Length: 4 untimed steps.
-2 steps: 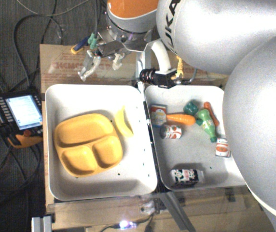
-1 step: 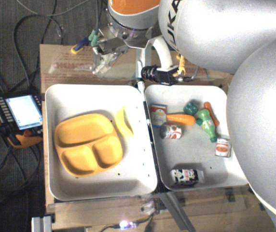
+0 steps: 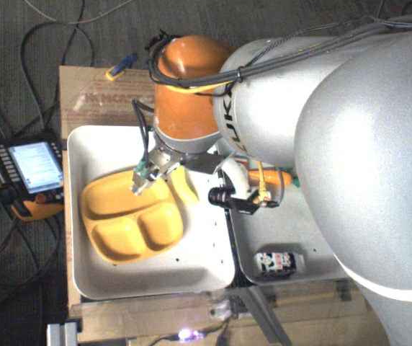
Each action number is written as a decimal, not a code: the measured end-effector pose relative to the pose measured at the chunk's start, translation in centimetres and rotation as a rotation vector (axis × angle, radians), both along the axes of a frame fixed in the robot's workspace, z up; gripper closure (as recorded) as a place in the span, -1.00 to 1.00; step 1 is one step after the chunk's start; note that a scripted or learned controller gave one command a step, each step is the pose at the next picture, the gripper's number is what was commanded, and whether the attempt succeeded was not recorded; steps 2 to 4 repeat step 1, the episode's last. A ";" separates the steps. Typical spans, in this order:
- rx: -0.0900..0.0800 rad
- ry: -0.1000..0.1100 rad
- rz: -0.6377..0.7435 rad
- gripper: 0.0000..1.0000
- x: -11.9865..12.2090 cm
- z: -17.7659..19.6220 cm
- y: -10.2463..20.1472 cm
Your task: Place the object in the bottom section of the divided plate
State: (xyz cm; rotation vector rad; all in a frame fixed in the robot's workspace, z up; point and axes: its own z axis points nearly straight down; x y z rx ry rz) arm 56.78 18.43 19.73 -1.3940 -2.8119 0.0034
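A yellow divided plate (image 3: 123,229) lies in the left white bin (image 3: 83,150). It has one large section toward the bin's far side and two smaller sections toward the near side. My gripper (image 3: 142,179) hangs over the right end of the large section, under the orange wrist band (image 3: 188,99). A small greenish bit shows at its tip, too small to identify. A yellow banana-shaped object (image 3: 185,186) lies in the bin against the plate's right rim, just right of the gripper.
The right bin (image 3: 292,229) holds an orange carrot-like item (image 3: 269,178) and a black-and-white can (image 3: 278,262) near its front. The grey arm covers most of that bin. A tablet (image 3: 33,166) lies on the floor left of the bench.
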 end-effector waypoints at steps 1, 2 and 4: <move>0.001 -0.008 -0.100 1.00 -7.8 -9.1 -0.5; 0.001 -0.008 -0.100 1.00 -7.8 -9.1 -0.5; 0.001 -0.008 -0.100 1.00 -7.8 -9.1 -0.5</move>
